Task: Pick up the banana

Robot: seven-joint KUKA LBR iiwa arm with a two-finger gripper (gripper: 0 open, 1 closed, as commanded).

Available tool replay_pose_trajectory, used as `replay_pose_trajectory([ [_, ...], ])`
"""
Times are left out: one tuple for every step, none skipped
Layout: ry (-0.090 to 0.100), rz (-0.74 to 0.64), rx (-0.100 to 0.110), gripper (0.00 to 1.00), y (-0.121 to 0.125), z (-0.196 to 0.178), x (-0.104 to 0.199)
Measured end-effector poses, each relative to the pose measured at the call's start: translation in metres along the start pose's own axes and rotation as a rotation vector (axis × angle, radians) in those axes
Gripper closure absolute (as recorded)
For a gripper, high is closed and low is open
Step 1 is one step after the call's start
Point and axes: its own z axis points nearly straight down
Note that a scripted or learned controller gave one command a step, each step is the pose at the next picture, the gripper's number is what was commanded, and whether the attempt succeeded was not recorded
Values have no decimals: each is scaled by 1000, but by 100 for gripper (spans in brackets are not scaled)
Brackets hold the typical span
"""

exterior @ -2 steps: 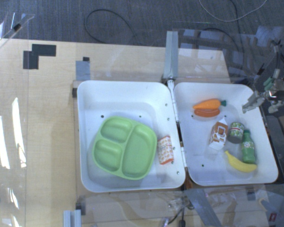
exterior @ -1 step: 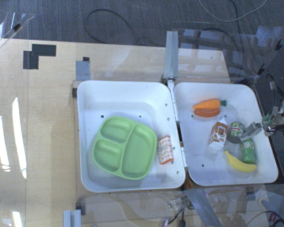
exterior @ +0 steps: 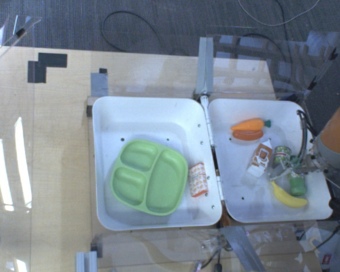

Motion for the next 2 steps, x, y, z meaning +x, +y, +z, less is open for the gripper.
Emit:
replay_pose_trajectory([
  [18,-129,20,0,-1,22,38],
  [28,-76,21,0,-2,22,28],
])
